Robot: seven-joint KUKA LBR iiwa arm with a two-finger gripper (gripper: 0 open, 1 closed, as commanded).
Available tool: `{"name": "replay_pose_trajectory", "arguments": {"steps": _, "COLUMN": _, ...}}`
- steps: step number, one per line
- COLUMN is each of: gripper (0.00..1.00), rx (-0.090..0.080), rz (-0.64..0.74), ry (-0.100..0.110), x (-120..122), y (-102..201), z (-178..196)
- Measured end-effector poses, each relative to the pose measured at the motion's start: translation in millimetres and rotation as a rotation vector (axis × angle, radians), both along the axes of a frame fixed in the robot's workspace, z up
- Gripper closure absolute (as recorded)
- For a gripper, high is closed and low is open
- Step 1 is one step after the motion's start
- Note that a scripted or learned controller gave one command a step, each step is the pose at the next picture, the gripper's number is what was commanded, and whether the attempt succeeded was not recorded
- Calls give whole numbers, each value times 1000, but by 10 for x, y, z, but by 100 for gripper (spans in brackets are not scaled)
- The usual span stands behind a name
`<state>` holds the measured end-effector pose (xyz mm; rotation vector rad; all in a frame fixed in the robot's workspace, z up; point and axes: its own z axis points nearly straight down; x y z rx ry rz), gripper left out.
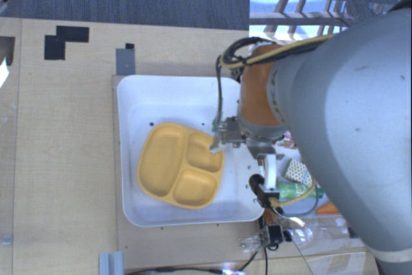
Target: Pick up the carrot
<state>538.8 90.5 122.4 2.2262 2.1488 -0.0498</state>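
The carrot (327,208) shows as no more than a short, dull orange strip poking out from under the big grey arm (360,138). Its shape, tip and top are hidden. It lies past the right wall of the left bin (138,96), toward the near side of the counter (58,158). It is just right of a green thing (294,190) and below a small yellow-and-white checkered packet (297,170). Whether the carrot touches either one cannot be told. The packet's print is too small to read, and the green thing bears no mark that can be made out. Crumpled clear plastic (308,225) lies near the carrot, on the near side. The hand (261,146) hangs below the orange band (256,94) over the left bin's right wall. It is well apart from the carrot, and whether it is apart or together cannot be told. In the left bin a yellow tray (180,164) with three compartments lies flat, its right edge close to the hand. Black L-shaped marks (64,42) sit on the counter at far left; they carry no letters.
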Motion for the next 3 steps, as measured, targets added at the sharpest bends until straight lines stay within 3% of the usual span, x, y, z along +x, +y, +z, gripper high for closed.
{"name": "replay_pose_trajectory", "arguments": {"steps": 3, "gripper": 0, "rx": 0, "rz": -63, "ry": -18, "x": 1, "y": 26, "z": 14}}
